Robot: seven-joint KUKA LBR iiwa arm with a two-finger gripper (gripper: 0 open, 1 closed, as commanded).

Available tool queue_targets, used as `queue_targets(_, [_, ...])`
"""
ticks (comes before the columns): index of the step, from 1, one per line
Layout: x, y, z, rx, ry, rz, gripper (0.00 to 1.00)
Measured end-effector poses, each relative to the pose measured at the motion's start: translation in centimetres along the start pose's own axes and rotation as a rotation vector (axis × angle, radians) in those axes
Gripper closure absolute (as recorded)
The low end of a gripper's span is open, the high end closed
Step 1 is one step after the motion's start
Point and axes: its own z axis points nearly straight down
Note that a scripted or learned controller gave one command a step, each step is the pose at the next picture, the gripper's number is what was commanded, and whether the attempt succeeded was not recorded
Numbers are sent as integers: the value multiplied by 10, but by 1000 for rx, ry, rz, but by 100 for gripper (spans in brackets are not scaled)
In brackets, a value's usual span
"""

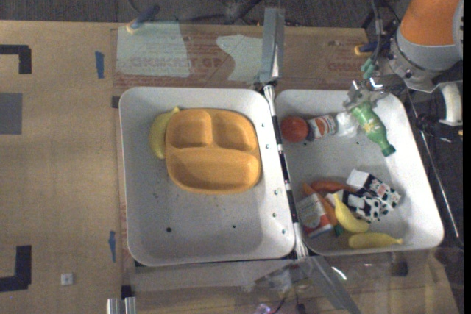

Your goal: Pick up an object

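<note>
While claw (360, 93) sits at green bottle (372, 127), grip state unclear; bottle prob. light, slick plastic; grab mid-body.

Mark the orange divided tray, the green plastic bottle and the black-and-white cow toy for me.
Orange divided plastic tray (213, 150), camera view, middle divider.
Green plastic bottle (372, 128), camera view, mid-body.
Black-and-white cow toy (374, 201), camera view, spotted body.

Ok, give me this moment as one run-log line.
gripper: over right bin far edge, at green bottle | grasp: unconfirmed | left bin: orange tray, banana
</note>
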Motion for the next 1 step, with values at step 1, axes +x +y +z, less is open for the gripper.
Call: queue_targets(1, [0, 0, 1, 1, 0, 0, 0])
